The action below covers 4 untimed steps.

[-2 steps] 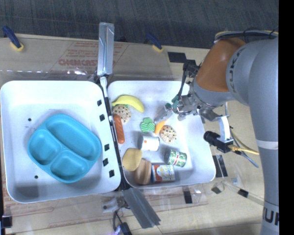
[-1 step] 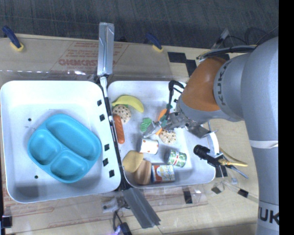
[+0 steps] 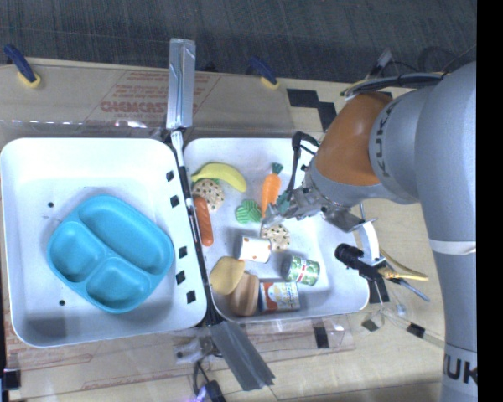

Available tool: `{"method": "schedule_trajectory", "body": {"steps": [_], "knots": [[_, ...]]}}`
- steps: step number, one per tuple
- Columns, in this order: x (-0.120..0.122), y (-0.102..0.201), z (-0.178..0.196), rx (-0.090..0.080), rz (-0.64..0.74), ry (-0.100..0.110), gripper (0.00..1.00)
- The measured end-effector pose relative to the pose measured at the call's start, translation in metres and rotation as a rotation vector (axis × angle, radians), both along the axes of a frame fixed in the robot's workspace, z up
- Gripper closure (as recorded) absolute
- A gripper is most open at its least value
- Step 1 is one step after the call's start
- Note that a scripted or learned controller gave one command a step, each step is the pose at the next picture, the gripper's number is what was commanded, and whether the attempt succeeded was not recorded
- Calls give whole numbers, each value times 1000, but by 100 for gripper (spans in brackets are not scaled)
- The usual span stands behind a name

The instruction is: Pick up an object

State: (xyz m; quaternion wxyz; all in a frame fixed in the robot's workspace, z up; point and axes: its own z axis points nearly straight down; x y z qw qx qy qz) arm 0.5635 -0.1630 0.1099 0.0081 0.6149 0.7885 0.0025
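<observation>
Claw (image 3: 278, 212) sits low in the right bin (image 3: 335, 153), centre of frame, just right of the carrot (image 3: 271, 189) and right above a round cookie (image 3: 276, 234). I can't tell whether it's open or shut, the wrist blocks that part. I see nothing gripped in it. Arm (image 3: 402, 149) comes in from the right edge, orange band at mid-right.

Right bin contents, as I read them: banana (image 3: 221, 174) upper left of the bin, a 2nd cookie (image 3: 208, 193) just below it, hot dog (image 3: 203, 219) lying along the bin's left wall, small green item (image 3: 249, 212) between hot dog and carrot, can't ID it. White block (image 3: 255, 249) just left of and below the round cookie. Green can (image 3: 303, 270) on its side toward lower right, another can w/ red label (image 3: 279, 296) below it near the bottom wall. Bread-like pieces (image 3: 235, 283) in the bin's lower left corner, touching the red-label can.

Left bin (image 3: 25, 191) holds a blue divided plate (image 3: 109, 251), 3 compartments, approx centre of that bin. Both bins side by side on the worktop (image 3: 67, 99).
</observation>
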Motion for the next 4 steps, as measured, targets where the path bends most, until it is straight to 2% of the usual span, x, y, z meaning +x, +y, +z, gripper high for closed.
{"method": "schedule_trajectory", "body": {"steps": [1,2,3,4], "knots": [[65,10,-18,8,-134,17,100],[65,10,-18,8,-133,17,0],[57,-35,-16,21,-77,16,0],[3,-44,-18,11,-56,19,0]]}}
